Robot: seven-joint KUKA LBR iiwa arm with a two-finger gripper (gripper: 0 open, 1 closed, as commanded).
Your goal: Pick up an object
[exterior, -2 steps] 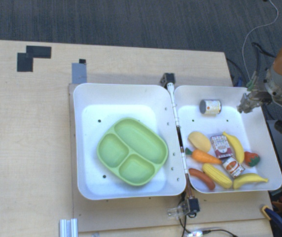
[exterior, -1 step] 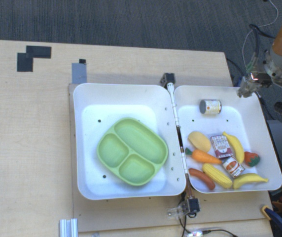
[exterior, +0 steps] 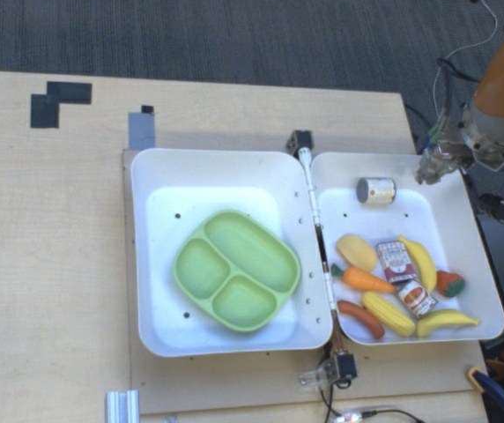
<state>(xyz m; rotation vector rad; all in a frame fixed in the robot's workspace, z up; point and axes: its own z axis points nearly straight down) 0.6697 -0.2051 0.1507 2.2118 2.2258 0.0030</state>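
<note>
Fingers: gripper hovers at the right bin's far rim; whether apart or together, I cannot tell.
Nearest object: small can lying on its side, just beside it.
Handling: likely light, rigid, smooth, prone to rolling; grip across its round body.
Farther: toy bananas, packed close.

You have a pale wooden bench carrying two white bins, left and right, side by side

no legible text, labels too small
</note>
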